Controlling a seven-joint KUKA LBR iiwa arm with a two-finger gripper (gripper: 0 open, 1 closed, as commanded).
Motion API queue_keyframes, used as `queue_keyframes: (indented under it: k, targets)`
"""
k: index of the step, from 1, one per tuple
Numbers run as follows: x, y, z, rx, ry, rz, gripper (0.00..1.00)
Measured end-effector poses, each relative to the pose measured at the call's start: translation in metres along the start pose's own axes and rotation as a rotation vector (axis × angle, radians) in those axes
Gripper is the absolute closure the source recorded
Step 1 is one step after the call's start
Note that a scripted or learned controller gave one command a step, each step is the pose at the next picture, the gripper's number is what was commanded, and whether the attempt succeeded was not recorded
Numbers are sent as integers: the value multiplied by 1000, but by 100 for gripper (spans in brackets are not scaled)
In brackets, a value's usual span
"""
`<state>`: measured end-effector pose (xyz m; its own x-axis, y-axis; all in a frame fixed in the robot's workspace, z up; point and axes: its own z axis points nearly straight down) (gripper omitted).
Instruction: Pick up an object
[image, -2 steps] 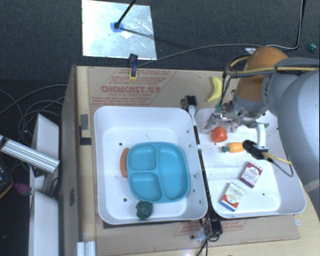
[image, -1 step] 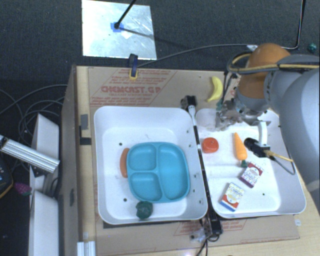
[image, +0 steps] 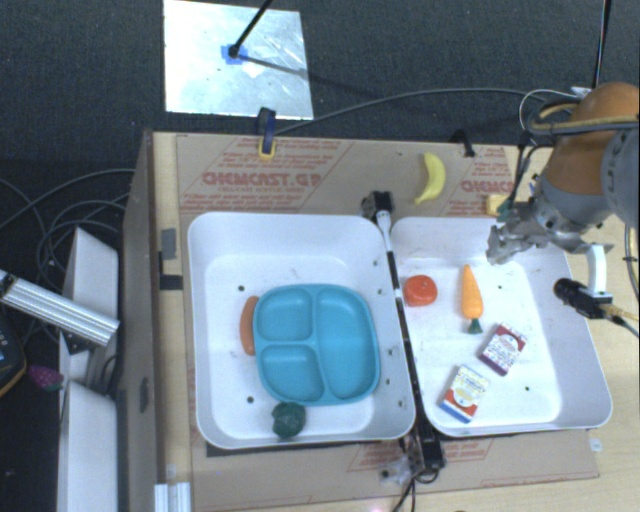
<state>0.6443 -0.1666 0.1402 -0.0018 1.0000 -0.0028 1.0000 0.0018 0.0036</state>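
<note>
Two shallow white bins side by side on a cardboard-topped desk (image: 300, 165), seen from above at a slant.

In the right bin (image: 575, 400): an orange carrot (image: 471, 293) near the middle, lying lengthwise, green stub toward the near end; a round red tomato (image: 421, 290) just left of it, close to the divider; a small dark-red packet (image: 502, 350) nearer and to the right; a white, red and blue carton (image: 465, 391) nearest of all.

In the left bin (image: 215, 260): a blue divided plate (image: 316, 342), an orange sausage-like piece (image: 247, 325) against its left edge, a dark green lump (image: 289, 420) at the near edge. A yellow banana (image: 433, 177) on the desk beyond the bins.

Grey arm reaching in from the right, claw (image: 503, 243) poised over the far right part of the right bin, nothing visibly in it; opening impossible to tell at this size.

Closest target by judgement: the carrot, near and left of the claw. Probably a light, hard plastic toy, smooth and apt to roll or slip. Best taken across the thick middle, not the tapered tip. Packets likely light but flat, harder to get under.
</note>
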Motion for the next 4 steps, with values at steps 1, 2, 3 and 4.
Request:
queue_keyframes:
  k: [1, 2, 3, 4]
  targets:
    - [1, 0, 1, 1, 1, -1, 0]
    - [-6, -17, 56, 3, 3, 1, 0]
    - [43, -47, 56, 2, 3, -2, 0]
    - [42, -46, 45, 0, 3, -3, 100]
